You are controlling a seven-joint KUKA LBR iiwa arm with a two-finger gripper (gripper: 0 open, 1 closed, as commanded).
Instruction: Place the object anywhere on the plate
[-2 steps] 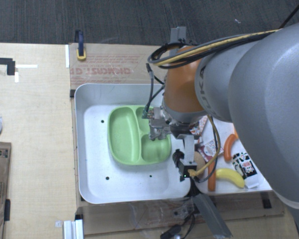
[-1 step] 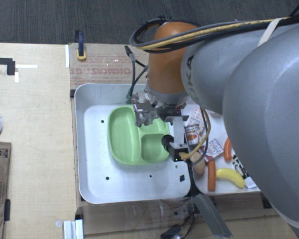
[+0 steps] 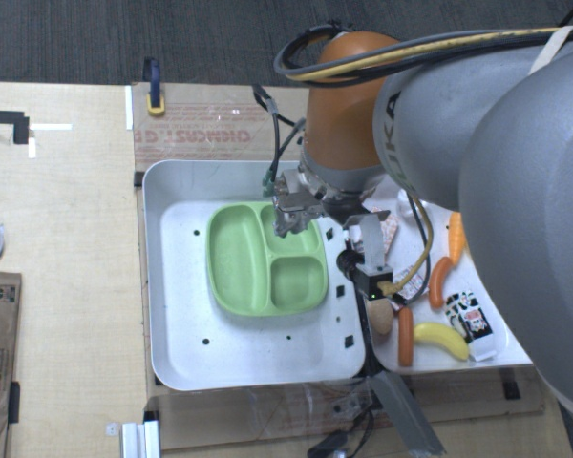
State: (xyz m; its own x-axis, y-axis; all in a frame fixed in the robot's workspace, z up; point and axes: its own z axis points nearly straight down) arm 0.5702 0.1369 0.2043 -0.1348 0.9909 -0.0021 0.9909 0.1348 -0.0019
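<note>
Since gripper (image 3: 291, 216) hangs over green plate (image 3: 239, 256), top-right compartment, grip state can't be told, obj prob. lies among toy foods in right bin (image 3: 518, 356), e.g. banana (image 3: 441, 340): light, stiff, slick, so pinch mid-body.

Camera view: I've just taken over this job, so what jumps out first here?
The big grey arm with its orange band comes in from the right, and its pincer hangs over the upper right part of a green divided plate. That plate lies in the left white bin. The right bin holds toy food, among it a yellow banana and a carrot.
</note>
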